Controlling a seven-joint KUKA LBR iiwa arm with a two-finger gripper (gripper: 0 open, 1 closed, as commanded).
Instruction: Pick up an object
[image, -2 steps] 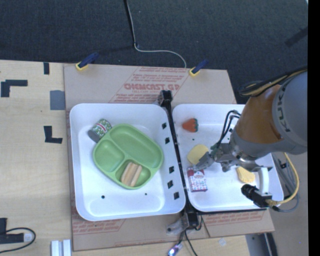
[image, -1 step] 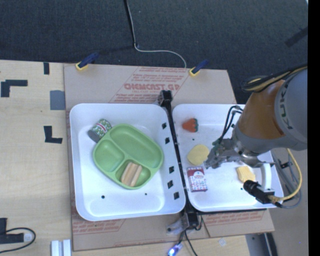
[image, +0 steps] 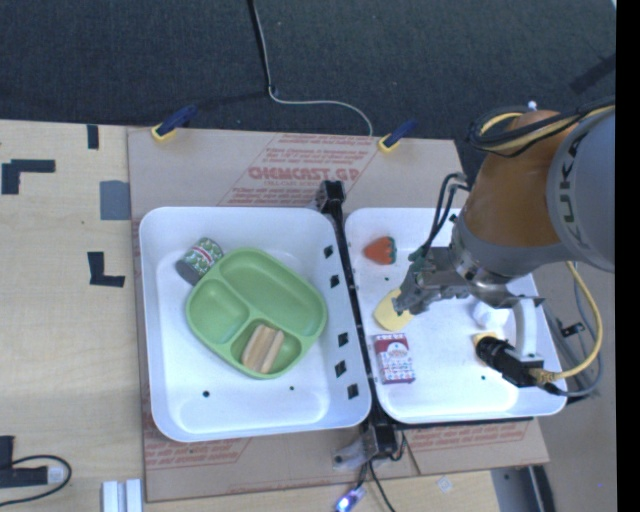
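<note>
Seen from above: grey arm's two-finger pincer (image: 408, 297) lowered into the shallow white right-hand bin (image: 450, 395), fingertips at a flat pale-yellow rounded piece (image: 387, 315); whether parted or closed, cannot tell. Just behind the yellow piece, a small red strawberry-like toy (image: 379, 250); just in front, a small red-and-white printed carton (image: 394, 359), lettering too small to read. Left of it, across the divider, a green three-compartment plastic plate (image: 262, 305) carrying a tan bread-like piece (image: 262, 347). Printed in red on the cardboard sheet (image: 290, 170) beyond: "CHEMCAST GP".
</note>
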